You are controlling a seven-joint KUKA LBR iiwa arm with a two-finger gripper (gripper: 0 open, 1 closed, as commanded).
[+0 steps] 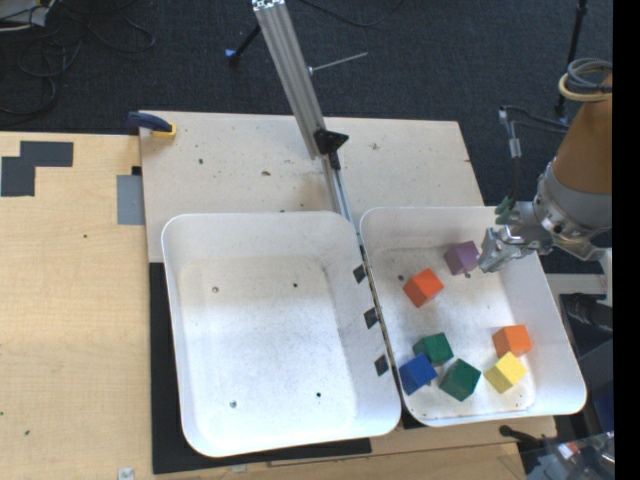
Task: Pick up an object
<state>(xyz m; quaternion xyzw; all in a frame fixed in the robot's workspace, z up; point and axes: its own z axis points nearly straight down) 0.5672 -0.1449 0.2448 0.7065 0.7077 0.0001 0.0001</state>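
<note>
We see two shallow white bins side by side on the bench. The left bin (200, 268) has only small dark specks on its floor. The right bin (560, 368) holds seven blocks. A purple block (461, 257) sits in the upper part, and the gripper (497, 251) is just beside it on its right, reaching in from the right edge of the bin. We cannot tell whether the gripper is released or clenched, and we cannot tell whether it touches the purple block.

An orange block (424, 287) lies just below and to the left of the purple one. Lower down, a second orange block (512, 340) sits near the right wall with a yellow block (506, 372) just below it. Along the lower left we find a small green block (435, 347), a blue block (417, 372) beside it, and a larger green block (460, 379) to their right.

A metal rail (300, 78) slants from the top of the view down to the gap between the bins.
</note>
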